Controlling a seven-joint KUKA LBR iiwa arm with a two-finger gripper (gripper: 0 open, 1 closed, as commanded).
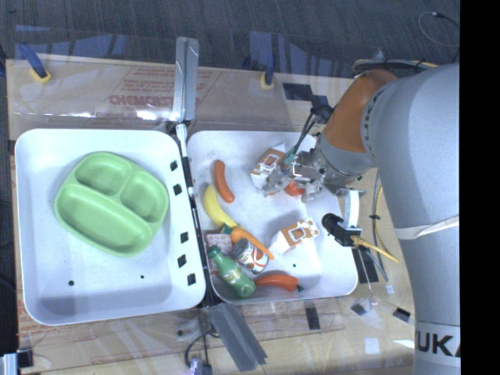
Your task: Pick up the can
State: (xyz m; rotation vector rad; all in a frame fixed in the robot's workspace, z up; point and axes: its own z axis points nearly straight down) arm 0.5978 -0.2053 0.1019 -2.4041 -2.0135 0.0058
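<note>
White letters "UKA", the end of a brand name cut off by the frame edge, are showing on the grey arm at the near right. Red mirrored print is showing through the clear sheet at the far left, but it is not readable.

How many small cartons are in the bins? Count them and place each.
2. One carton lies at the right bin's upper middle, beside the gripper. The other carton sits lower right. The clutter may hide more.
</note>
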